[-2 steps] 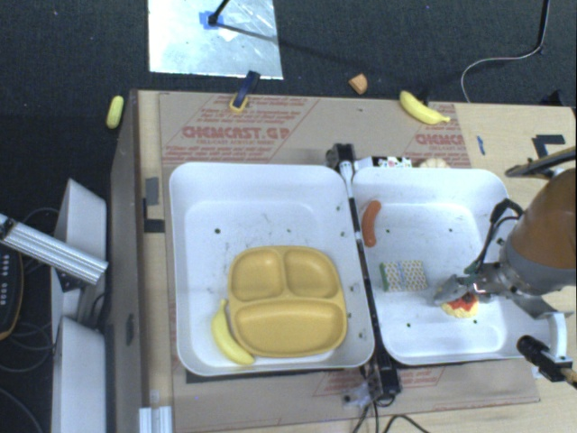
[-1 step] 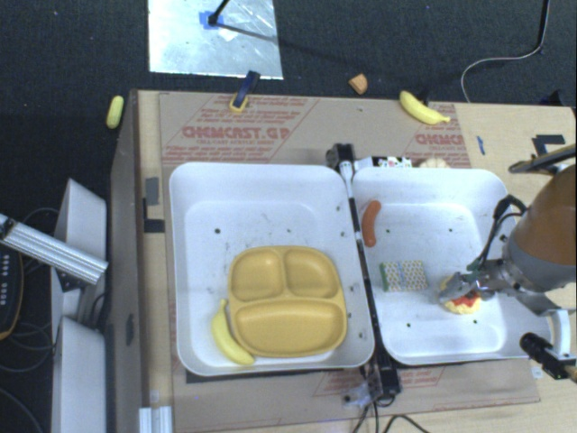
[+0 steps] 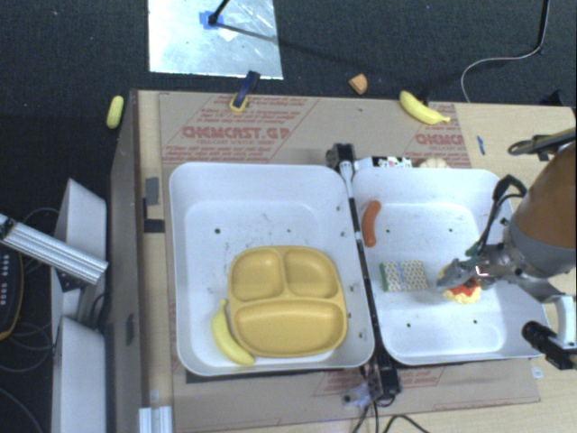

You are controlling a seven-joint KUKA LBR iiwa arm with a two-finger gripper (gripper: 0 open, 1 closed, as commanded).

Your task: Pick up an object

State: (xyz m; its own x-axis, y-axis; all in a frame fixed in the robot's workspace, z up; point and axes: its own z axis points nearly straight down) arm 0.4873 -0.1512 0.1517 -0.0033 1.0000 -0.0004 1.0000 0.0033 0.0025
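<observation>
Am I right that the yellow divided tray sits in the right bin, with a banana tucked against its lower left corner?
Not quite: the camera view shows the yellow divided tray in the left bin, not the right one. The banana does lie against its lower left corner.

**Things you can't see all of**

The arm (image 3: 552,207) is cut off by the right side. The gripper (image 3: 458,278) sits over a small red and yellow thing (image 3: 464,291), hiding part of it, so you can't tell what it is. The yellow tray (image 3: 287,299) hides part of the banana (image 3: 227,336) beside it. The grey checked thing (image 3: 403,276) is too blurry to name.
</observation>
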